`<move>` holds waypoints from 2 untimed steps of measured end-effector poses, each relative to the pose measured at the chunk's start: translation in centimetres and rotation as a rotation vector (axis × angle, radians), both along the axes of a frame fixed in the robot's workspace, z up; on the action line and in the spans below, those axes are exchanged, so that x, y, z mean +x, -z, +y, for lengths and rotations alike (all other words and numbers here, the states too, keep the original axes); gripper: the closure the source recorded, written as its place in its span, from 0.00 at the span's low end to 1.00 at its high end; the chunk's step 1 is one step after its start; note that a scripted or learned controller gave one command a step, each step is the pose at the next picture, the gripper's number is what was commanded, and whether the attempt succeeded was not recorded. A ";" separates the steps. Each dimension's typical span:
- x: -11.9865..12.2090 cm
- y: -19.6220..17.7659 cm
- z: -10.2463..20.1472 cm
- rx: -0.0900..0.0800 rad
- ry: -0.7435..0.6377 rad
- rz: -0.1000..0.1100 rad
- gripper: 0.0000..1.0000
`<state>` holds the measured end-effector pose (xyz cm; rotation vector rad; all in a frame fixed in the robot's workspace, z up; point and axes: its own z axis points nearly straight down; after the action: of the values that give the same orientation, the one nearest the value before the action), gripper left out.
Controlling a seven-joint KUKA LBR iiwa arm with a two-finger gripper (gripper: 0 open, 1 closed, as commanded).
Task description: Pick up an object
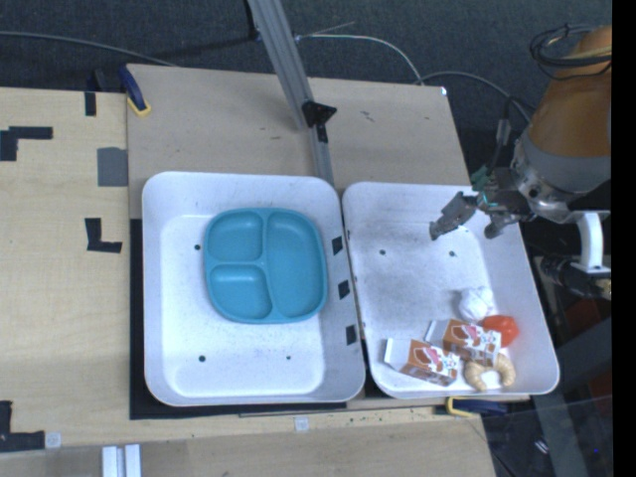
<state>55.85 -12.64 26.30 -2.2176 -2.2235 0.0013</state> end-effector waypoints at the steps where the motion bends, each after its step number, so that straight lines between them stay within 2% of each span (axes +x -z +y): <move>1: 0.0 0.0 0.0 0.000 0.000 0.000 0.00; 2: 0.1 4.4 0.0 -0.001 0.001 0.004 0.00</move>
<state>55.96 -12.64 21.94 -2.2170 -2.2203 0.0068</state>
